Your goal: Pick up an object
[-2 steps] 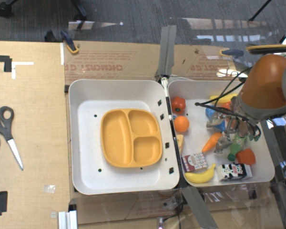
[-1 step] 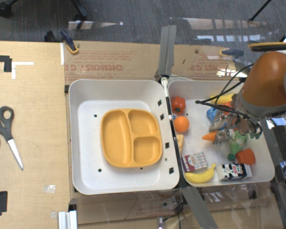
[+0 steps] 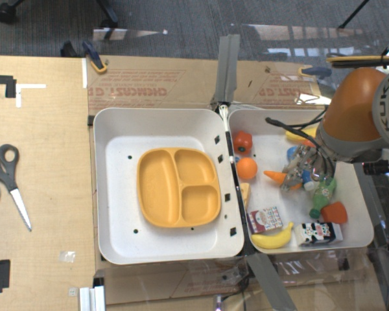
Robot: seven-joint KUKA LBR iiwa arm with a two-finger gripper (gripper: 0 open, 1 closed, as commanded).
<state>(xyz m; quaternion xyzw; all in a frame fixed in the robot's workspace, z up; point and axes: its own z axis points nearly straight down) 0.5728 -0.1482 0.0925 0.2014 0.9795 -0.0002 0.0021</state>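
My claw (image 3: 305,167) is down in the right bin (image 3: 356,238), over the toy clutter in its middle. Whether it grips anything, can't tell; the wrist blocks the view.

Right at the claw: carrot (image 3: 274,175) on its left, tip pointing away from me; a green bottle-like piece (image 3: 324,190) and a blue bit just below it, touching or nearly so. Red pepper-like toy (image 3: 337,211) a little further down. Yellow piece (image 3: 297,135) just above the claw, half under my arm.

Further left of the claw, against the divider: tomato (image 3: 242,141), orange (image 3: 246,168) just below it. Near the bin's front wall, well below the claw: small printed box (image 3: 265,219), banana (image 3: 273,237), black-and-white carton (image 3: 318,232).

Surface: white bin floor, shallow walls. Left bin (image 3: 110,173) is well left of the claw, holding a yellow divided plate (image 3: 179,186) lying flat in its middle. Light wood counter (image 3: 39,173) beyond that, with scissors (image 3: 10,180) at the far left. Cardboard sheet (image 3: 155,83) behind the bins, dark carpet past it.

Room: open floor in the right bin sits above-left of the claw and along the right wall. The left bin has bare floor all round the plate.

Pose: arm comes in from the right, orange band (image 3: 353,109) above the wrist, wrist pointing down into the bin.
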